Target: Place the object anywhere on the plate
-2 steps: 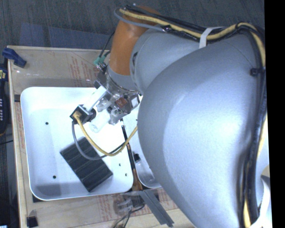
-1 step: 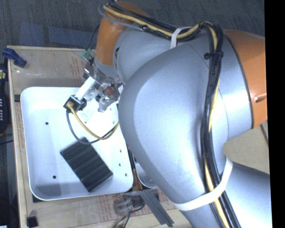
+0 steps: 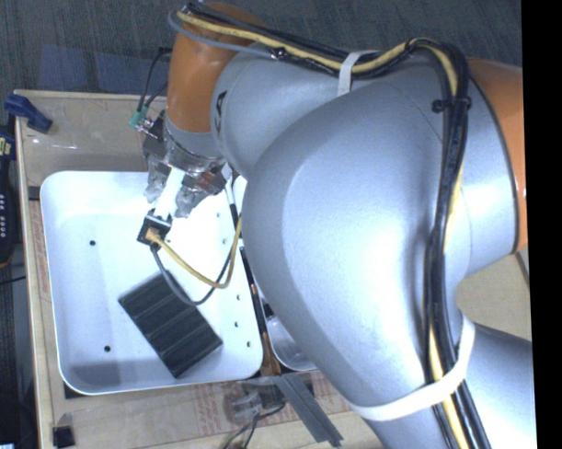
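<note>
Approach step, by my reading: gripper [image 3: 170,200] hovers over the left bin [image 3: 71,272], above the object [image 3: 170,325], a dark, flat, ribbed rectangular slab lying askew near the bin's lower edge. Nothing sits between the fingers; they look slightly parted. Next: descend and grasp the slab. Bin smooth, white, glossy plastic.

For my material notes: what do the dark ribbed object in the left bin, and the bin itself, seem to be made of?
The dark ribbed object looks like matte black rubber or plastic: parallel grooves, no shine. Which of the two is unclear. The left bin looks like smooth white plastic with a soft gloss and rounded, moulded corners.
</note>
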